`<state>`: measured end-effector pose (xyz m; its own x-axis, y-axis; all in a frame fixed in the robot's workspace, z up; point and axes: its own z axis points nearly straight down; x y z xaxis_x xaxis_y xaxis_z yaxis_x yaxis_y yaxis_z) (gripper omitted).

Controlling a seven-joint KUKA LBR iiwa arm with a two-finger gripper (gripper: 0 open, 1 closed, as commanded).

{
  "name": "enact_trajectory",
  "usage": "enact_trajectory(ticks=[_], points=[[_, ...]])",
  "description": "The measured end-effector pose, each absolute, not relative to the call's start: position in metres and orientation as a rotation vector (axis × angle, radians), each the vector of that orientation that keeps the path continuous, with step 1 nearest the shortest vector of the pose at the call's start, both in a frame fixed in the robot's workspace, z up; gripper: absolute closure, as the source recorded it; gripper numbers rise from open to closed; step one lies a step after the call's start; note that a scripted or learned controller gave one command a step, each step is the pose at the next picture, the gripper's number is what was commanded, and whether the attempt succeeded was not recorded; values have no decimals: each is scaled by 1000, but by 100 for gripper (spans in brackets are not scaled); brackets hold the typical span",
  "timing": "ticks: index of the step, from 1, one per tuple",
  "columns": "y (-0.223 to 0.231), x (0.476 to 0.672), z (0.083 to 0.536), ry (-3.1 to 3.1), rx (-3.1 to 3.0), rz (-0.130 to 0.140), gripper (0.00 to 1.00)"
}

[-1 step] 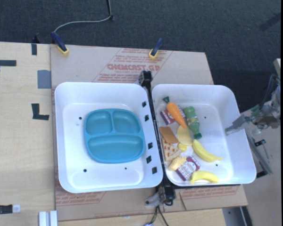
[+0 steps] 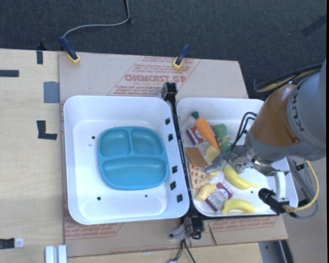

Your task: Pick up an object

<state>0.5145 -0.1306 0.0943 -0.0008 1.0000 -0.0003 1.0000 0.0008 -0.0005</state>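
Note:
The right bin [image 2: 230, 104] holds a heap of toy food. An orange carrot [image 2: 206, 132] with a green top lies at its back left, beside a green piece [image 2: 221, 130] and a red packet [image 2: 192, 137]. A brown slab [image 2: 196, 156] and a yellow piece [image 2: 211, 153] lie mid-left. Two bananas [image 2: 237, 178] [image 2: 238, 205] lie toward the front, with a red-and-white packet [image 2: 218, 196] between them. My gripper [image 2: 218, 163] is low in this bin, reaching in from the right, right by the yellow piece and the upper banana. Whether it touches or holds anything is not visible.
The left bin [image 2: 77, 147] holds a blue divided plate [image 2: 133, 156]. A black divider with clips [image 2: 175, 147] separates the two bins. The grey arm with its orange band [image 2: 274, 116] covers the right bin's right side. Cardboard [image 2: 153, 75] lies under both bins.

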Motion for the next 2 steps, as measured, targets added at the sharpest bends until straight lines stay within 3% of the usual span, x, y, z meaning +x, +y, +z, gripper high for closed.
enact_trajectory(ticks=[1, 2], points=[[-130, 514, 103, -2221, -2219, 1, 100], [-58, 549, 184, -2223, -2219, 1, 100]])
